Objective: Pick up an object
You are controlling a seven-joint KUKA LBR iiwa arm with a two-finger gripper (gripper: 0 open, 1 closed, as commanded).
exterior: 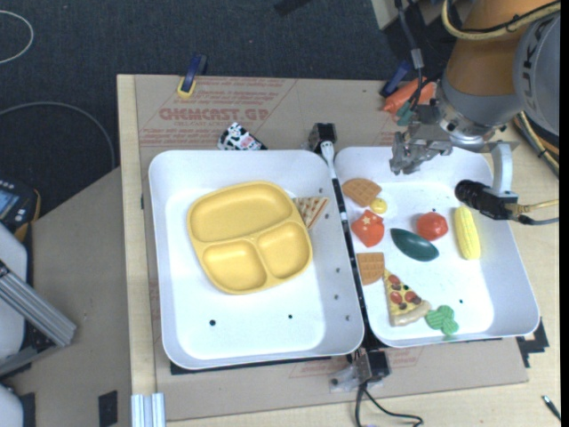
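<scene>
Gripper: the gripper (411, 160) is seen at about 1 o'clock in the camera view, hanging over the far edge of the right bin (511, 278); whether its fingers are spread or closed cannot be told, and nothing is seen between them.
Progress: no object is judged to have been lifted yet; the approach, the closing and the lift are all left to do.
Candidate objects: the toy food lies in the right bin, at 3 to 5 o'clock. A croissant (362, 189) is nearest the gripper, with a small yellow piece (380, 206) just beside it; a red strawberry (368, 229), a tomato (432, 226), a dark green avocado (414, 244), a corn cob (467, 231), a cracker (371, 267), a pizza slice (401, 300) and broccoli (442, 319) are spread below.
Left bin: a yellow divided plate (250, 236) is held in the left bin (258, 332), with a waffle piece (311, 209) touching its right rim.
Edges: the croissant, strawberry and cracker lie near the wall shared by the bins, so approach there is judged tight.
Open room: bare floor is seen at the right bin's far right corner and near edge; the tomato and corn stand apart enough for a descent.
</scene>
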